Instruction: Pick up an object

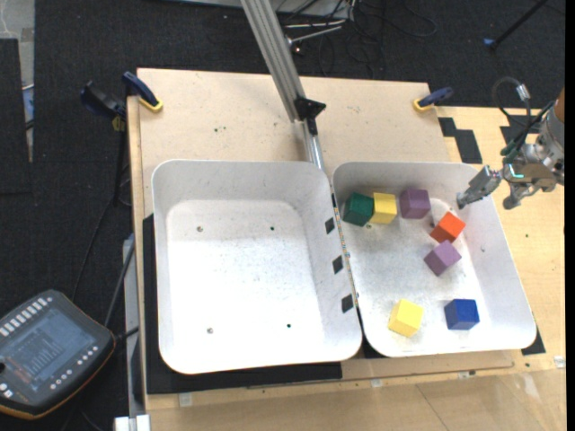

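- The claw [492, 189] hangs at the right edge of the view, over the upper right rim of the right bin [512, 268]; its two fingers are spread apart with nothing between them.
- The left finger [476, 189] slants down toward the bin's inside; the other finger sits further right, near the wrist.
- The nearest block is the orange cube [448, 227], lying tilted on the bin floor just below and left of the claw, apart from the fingers.
- A purple cube [442, 258] sits just beneath the orange one, the two nearly touching at a corner.
- Along the bin's upper wall stand three blocks in a row: a green cube [358, 209] at the left, a yellow cube [384, 207] pressed against it, and a second purple cube [414, 203] just to the right, set slightly apart from the yellow.
- Toward the bin's near edge lie another yellow block [406, 317] and a blue cube [461, 313], side by side with a gap between them, well apart from the claw.
- The left bin [180, 241] shares a middle wall with the right one, marked by small dark tabs.
- Both bins rest on the pale wooden bench [225, 115], which has clamps with yellow tips [148, 101] at its upper corners.
- A slanted metal rail [274, 48] runs from the top of the view down to the seam between the bins.
- A grey handheld pendant [45, 353] lies at the lower left, off the bench.
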Action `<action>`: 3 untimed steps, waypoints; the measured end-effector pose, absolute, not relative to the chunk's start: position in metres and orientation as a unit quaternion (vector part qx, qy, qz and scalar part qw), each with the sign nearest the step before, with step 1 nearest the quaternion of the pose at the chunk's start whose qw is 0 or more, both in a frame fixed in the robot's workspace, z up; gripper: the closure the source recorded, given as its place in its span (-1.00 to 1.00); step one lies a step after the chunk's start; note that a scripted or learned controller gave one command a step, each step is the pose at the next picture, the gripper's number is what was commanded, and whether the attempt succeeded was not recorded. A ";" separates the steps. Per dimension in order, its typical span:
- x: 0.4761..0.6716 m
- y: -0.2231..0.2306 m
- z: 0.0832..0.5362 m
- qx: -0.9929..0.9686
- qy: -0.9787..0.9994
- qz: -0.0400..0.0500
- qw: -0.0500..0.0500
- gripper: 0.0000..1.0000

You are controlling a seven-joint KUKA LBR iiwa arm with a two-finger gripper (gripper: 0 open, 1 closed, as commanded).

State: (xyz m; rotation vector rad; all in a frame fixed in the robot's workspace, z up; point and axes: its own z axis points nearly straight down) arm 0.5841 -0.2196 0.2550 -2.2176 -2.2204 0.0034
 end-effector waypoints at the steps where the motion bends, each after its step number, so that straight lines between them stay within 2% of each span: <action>1: 0.585 -0.219 0.258 -0.706 -0.708 0.000 0.000 -1.00; 3: 0.597 -0.210 0.140 -0.706 -0.708 0.001 0.002 -1.00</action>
